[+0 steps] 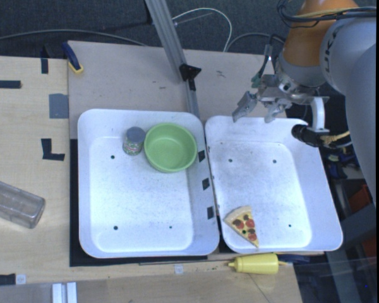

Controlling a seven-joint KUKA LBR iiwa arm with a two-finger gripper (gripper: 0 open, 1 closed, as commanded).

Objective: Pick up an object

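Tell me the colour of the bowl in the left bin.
The bowl is light green, shown clearly in the camera view.

A clear, perhaps plastic container [14, 202] lies on the bench [31, 137], left of the bins.

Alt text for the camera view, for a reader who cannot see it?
A grey arm's tool hangs open above the far edge of the right white bin, which holds a toy pizza slice at its near left corner. The left white bin holds a green plastic bowl beside a small grey jar.
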